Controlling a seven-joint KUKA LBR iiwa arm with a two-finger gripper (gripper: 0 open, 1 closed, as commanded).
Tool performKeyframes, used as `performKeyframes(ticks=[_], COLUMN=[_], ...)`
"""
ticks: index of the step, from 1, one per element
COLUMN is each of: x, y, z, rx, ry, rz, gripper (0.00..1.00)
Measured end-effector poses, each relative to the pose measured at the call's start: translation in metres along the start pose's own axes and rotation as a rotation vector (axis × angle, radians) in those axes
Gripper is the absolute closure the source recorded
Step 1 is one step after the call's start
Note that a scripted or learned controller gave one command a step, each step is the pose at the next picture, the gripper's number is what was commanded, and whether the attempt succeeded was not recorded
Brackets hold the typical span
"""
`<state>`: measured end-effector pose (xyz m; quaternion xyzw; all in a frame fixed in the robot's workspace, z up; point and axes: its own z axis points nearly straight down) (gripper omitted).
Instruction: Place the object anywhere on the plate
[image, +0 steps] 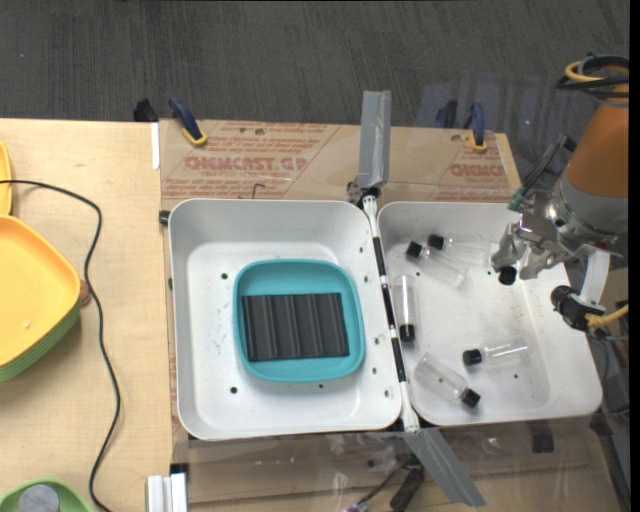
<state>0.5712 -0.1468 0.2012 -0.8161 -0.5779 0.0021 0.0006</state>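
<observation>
A teal plate with a dark ridged centre lies in the left bin. Several clear vials with black caps lie loose in the right bin: two near its back left, one along its left wall, one at the middle front and one near the front. My gripper hangs over the back right part of the right bin, well away from the plate. A small black piece shows at its lower tip; I cannot make out whether it is a vial cap or part of the gripper.
A ridge separates the two bins. The arm's grey and orange body and its cables stand over the right bin's right edge. Yellow and green dishes and a black cable lie on the bench to the left.
</observation>
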Motion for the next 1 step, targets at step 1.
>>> performKeyframes(ticks=[1], x=[0.0], y=[0.0001], z=[-0.0001], rx=[0.0], ry=[0.0], rz=[0.0], gripper=[0.0])
